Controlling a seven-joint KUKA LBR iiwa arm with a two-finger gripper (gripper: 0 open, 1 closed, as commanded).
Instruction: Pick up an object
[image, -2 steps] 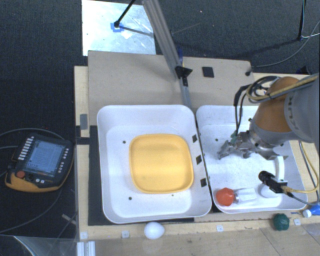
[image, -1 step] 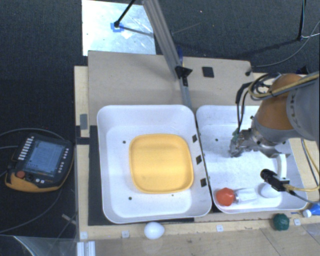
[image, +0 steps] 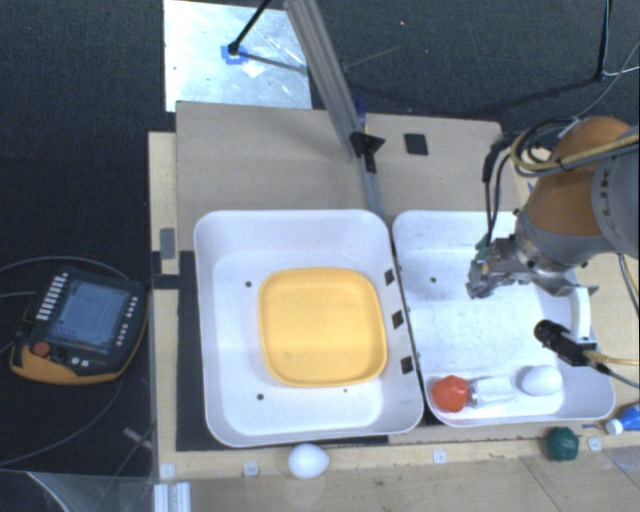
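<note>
A yellow square plate (image: 323, 326) lies in the left bin (image: 222, 400). In the right bin (image: 430, 250), along its near wall, sit a red-orange ball (image: 450, 393), a white tube-like piece (image: 493, 389) and a white egg-shaped object (image: 541, 380). My gripper (image: 481, 279) hangs over the upper middle of the right bin, well above and behind those objects. Nothing shows between its fingers.
A white egg (image: 308, 460) lies on the bench in front of the left bin. A dark green ball (image: 562, 443) and a blue item (image: 627, 421) rest outside the right bin's near corner. A teach pendant (image: 78, 323) lies at far left. A metal pole (image: 335, 85) slants over the bench's back.
</note>
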